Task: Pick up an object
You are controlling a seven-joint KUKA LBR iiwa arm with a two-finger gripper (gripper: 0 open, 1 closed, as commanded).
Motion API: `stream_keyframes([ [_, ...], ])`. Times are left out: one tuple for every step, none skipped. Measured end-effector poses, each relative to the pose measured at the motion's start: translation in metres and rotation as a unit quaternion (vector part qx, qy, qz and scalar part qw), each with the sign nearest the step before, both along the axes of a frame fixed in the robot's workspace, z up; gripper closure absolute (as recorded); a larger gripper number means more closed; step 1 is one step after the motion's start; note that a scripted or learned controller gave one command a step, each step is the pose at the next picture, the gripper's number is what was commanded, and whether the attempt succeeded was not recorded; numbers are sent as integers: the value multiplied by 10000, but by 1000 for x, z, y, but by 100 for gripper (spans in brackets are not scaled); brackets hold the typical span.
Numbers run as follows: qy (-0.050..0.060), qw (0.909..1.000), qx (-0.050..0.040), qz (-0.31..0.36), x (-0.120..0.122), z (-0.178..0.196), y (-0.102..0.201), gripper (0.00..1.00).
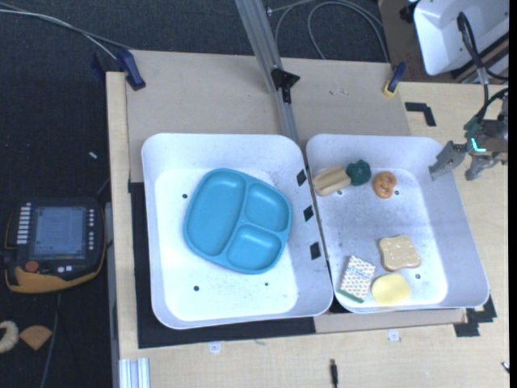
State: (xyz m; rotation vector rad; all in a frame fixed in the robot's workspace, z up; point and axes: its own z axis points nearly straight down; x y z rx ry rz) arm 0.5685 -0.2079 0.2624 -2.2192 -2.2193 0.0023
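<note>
Two shallow white bins sit side by side on the surface [210,83], and the pincer [459,164] hangs at the far right, just outside the right bin [452,241] by its far right corner, its grey fingers [443,160] spread apart with nothing between them. Nearest to it, to its left inside the bin, lies a small orange piece [384,184], with a dark green lump [358,170] and a tan roll [331,180] touching each other further left along the far side. Well apart from the pincer, at the near end of the same bin, a tan toast-like slab [399,253] lies just beyond a yellow oval block [391,288], and a patterned sponge [356,278] rests just left of them. In the left bin [161,160] a blue divided plate [237,220] lies flat.
</note>
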Motion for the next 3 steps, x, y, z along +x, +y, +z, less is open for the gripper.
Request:
stream_keyframes([
  [-18,10000,-5,4,1,2,0,0],
  [5,10000,4,-1,-8,-54,-2,0],
  [7,10000,5,3,-6,-96,-2,0],
])
